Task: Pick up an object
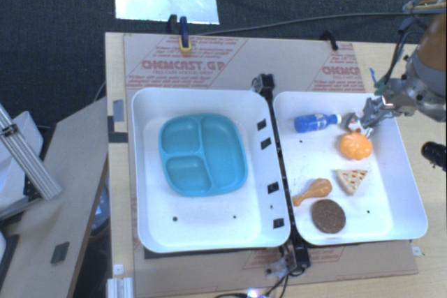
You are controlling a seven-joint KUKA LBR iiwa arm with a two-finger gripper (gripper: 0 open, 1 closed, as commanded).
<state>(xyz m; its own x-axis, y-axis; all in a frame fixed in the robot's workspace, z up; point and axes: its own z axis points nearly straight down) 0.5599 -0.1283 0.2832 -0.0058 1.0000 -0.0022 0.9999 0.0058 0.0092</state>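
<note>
The right bin point(408, 213) holds a blue bottle point(316, 122) lying on its side, an orange pumpkin-like toy point(355, 146), a cheese-like wedge point(352, 179), an orange drumstick point(313, 191) and a brown round patty point(328, 216). My gripper point(367, 116) hangs at the bin's far right part, just above the orange toy and right of the bottle's white cap. Nothing shows between its fingers. The arm comes in from the right edge.
The left bin point(150, 220) holds a light blue divided plate point(203, 153). A black divider with clips point(274, 150) runs between the bins. Cables cross the board behind the bins. A metal rail point(28, 160) lies at the left.
</note>
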